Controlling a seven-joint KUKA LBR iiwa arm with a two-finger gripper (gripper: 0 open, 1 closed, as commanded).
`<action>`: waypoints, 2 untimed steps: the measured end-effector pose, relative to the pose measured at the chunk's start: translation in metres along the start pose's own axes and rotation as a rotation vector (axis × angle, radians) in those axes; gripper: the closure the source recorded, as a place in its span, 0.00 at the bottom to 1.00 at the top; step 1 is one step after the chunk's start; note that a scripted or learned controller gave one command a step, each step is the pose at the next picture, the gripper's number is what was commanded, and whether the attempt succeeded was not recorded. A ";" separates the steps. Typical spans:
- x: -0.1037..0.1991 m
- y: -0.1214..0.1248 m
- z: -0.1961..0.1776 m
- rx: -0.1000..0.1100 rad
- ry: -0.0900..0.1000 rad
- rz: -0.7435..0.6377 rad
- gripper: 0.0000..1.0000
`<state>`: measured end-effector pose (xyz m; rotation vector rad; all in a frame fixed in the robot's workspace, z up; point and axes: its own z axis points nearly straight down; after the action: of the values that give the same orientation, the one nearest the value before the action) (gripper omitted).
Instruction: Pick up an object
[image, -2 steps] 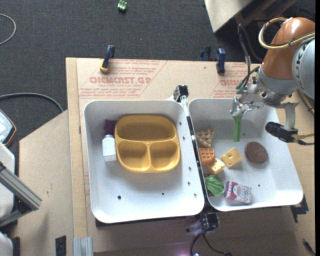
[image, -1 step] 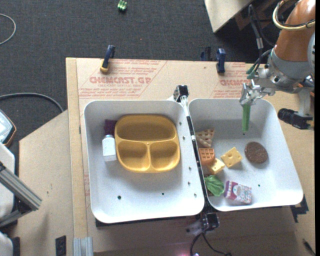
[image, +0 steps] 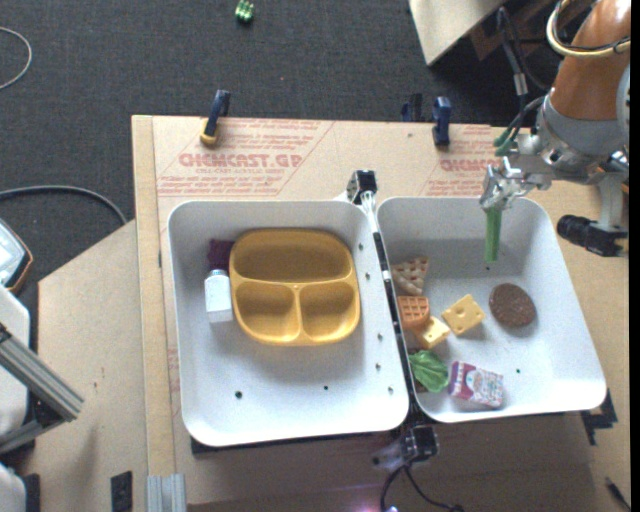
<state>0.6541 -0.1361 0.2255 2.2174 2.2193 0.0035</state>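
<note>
My gripper (image: 497, 192) hangs over the far part of the right bin (image: 570, 300). It is shut on the top end of a long thin green stick (image: 492, 238), which dangles straight down from the fingers above the bin floor. Lower in the same bin lie a brown round cookie (image: 513, 306), a yellow cheese wedge (image: 462, 314), a small yellow block (image: 434, 331), two waffle-like pieces (image: 410, 275) (image: 413, 309), a green leafy piece (image: 430, 371) and a pink carton (image: 475, 385).
The left bin (image: 190, 380) holds a yellow divided plate (image: 294, 285), a white bottle (image: 217, 296) and a dark purple item (image: 220, 250). Blue clamps (image: 216, 112) (image: 441, 118) stand at the board's far edge. A black fitting (image: 590, 232) sits just right of the right bin.
</note>
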 end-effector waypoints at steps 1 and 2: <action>0.030 -0.032 -0.003 0.008 0.003 -0.002 1.00; 0.067 -0.062 -0.010 0.009 0.004 -0.002 1.00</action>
<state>0.5918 -0.0689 0.2352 2.2215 2.2278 -0.0025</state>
